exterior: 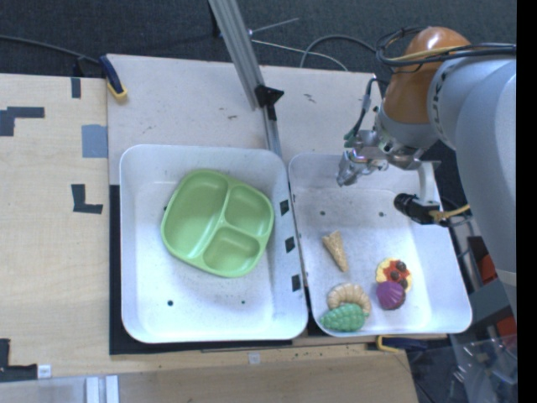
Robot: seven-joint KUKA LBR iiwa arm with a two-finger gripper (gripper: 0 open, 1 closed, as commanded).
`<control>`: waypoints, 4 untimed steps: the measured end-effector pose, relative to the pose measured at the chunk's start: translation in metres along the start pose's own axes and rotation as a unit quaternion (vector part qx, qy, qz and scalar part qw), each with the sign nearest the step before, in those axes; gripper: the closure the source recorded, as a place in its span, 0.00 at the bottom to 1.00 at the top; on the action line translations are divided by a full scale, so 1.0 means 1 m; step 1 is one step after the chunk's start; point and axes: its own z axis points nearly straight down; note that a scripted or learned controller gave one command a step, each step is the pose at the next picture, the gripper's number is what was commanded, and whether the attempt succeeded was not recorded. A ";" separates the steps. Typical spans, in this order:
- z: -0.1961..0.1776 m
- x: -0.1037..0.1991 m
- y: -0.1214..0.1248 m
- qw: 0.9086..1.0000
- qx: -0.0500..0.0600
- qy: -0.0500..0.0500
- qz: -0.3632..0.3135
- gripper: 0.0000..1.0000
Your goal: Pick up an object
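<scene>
My gripper (348, 175) hangs over the far edge of the right bin (436, 250), with nothing visible between its fingers. Below it in that bin lie a tan cone-shaped toy (336, 249), a beige croissant toy (348, 294), a green bumpy toy (345, 316), a purple toy (390, 295) and a yellow toy with red dots (394, 270). The cone is the nearest to the gripper, well toward the bin's middle. In the left bin (143, 292) sits a green divided plate (219, 222).
A slanted metal pole (239, 44) crosses the bench behind the bins. A blue and yellow clamp (114, 78) sits at the far left corner of the bench. The rim between the two bins (289, 225) carries black marks.
</scene>
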 end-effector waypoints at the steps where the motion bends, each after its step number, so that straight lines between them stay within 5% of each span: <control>1: -0.062 0.006 -0.001 1.000 -0.002 0.000 -0.001 1.00; 2: -0.081 0.007 -0.001 1.000 0.001 0.000 0.000 1.00; 4: -0.085 0.120 0.006 1.000 0.002 0.001 -0.003 1.00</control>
